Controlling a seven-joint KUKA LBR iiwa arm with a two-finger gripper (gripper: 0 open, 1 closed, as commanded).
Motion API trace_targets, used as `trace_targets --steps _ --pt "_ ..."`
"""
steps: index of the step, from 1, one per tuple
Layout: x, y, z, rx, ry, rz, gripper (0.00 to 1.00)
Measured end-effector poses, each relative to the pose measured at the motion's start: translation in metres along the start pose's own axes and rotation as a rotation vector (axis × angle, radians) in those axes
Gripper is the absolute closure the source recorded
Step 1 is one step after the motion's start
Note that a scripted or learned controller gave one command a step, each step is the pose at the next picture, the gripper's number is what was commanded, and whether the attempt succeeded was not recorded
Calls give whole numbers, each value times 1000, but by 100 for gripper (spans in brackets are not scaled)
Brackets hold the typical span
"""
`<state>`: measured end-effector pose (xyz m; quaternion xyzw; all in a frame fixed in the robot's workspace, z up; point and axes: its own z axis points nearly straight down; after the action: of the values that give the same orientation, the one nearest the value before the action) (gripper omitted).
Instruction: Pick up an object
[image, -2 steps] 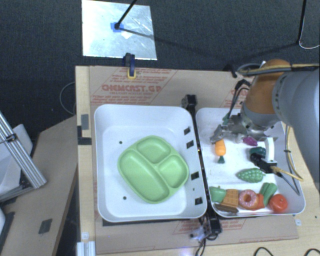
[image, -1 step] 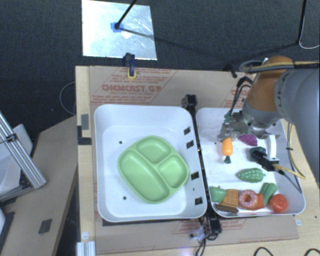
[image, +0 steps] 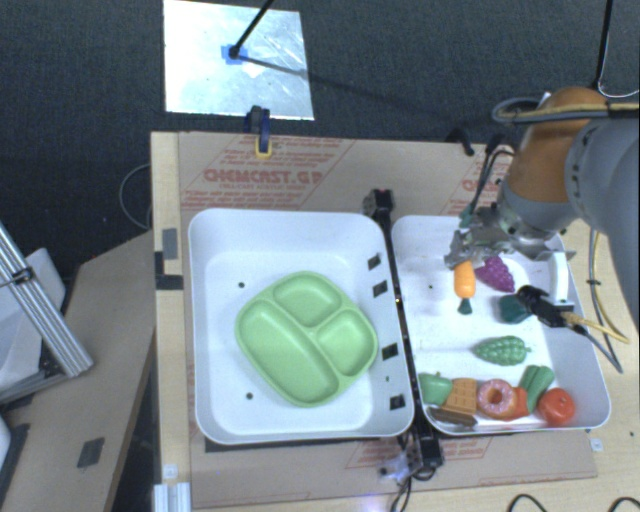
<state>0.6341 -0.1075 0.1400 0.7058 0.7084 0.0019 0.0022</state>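
Note:
My gripper (image: 466, 250) hangs over the back of the right bin (image: 430, 250), at the end of the grey arm that comes in from the right. An orange carrot (image: 464, 280) with a green tip stands directly under it, its upper end touching the gripper's tip. Whether the carrot is gripped is unclear. Purple grapes (image: 495, 272) lie just right of the carrot. A teal piece (image: 513, 309) and a green bumpy fruit (image: 500, 350) sit further forward.
Along the right bin's front edge lie a green pepper (image: 435, 387), a waffle (image: 462, 396), a pink donut (image: 497, 398) and a red tomato (image: 557, 404). The left bin (image: 215, 300) holds a green divided plate (image: 305, 338). A black divider (image: 392, 300) separates the bins.

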Motion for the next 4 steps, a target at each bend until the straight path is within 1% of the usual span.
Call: trace_targets --steps 2,3,4 --pt "0 3 -87 2 0 -1 100" --pt "55 -14 -95 4 3 -6 100" --pt "104 -20 -76 6 3 -6 100"
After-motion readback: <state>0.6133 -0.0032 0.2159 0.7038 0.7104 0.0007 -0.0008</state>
